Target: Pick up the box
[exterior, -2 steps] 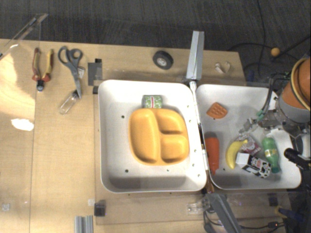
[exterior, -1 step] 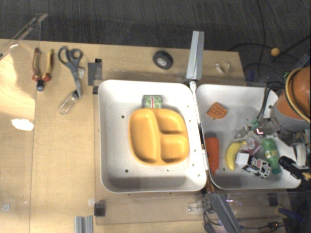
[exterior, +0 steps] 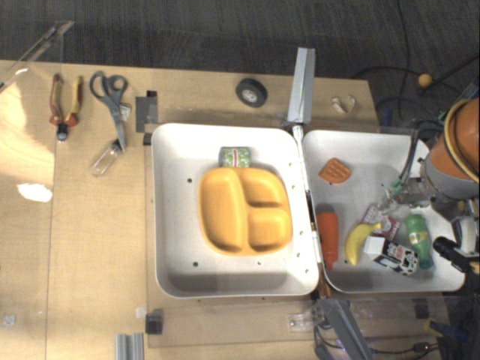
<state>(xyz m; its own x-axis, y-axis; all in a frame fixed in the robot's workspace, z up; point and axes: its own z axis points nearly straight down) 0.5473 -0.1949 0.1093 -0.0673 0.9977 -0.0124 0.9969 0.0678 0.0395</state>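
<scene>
The box (exterior: 397,256) lies low in the right bin (exterior: 352,148), beside the green bottle (exterior: 418,239) and banana (exterior: 356,242). The gripper (exterior: 396,193) hangs just above-right of it; whether it grips anything I cannot tell.

Yellow divided tray (exterior: 244,209) in left bin (exterior: 172,201); banana (exterior: 355,242), carrot (exterior: 328,236), box (exterior: 397,256) in right bin (exterior: 360,145).

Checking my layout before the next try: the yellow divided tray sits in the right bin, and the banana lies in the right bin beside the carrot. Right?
Not quite. The camera view shows the yellow divided tray in the left bin, not the right. The banana does lie in the right bin beside the carrot.
</scene>
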